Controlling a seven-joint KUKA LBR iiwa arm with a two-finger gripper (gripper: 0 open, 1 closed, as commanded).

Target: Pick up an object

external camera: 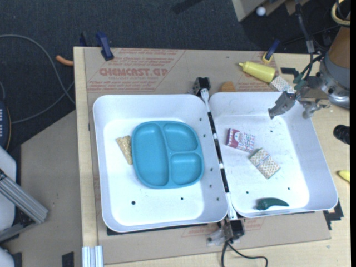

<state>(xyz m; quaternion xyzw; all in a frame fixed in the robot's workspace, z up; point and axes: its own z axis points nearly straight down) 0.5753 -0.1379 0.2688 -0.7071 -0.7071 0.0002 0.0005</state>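
In the right bin [311, 149] lie a small red and white carton [240, 139], a patterned beige packet [264, 163] and a dark green pepper-like piece [271, 203] near the front rim. My gripper [293, 107] hangs above the bin's far right corner, open, with its two grey fingers [280, 105] spread apart and nothing between them. It stands well behind and to the right of the carton.
The left bin [105, 149] holds a blue divided plate [167, 153] with a tan cracker-like piece [124, 147] beside it. A yellow bottle [257, 70] and a small orange item [227, 86] lie on the cardboard behind the bins. Blue clamps grip the board's far edge.
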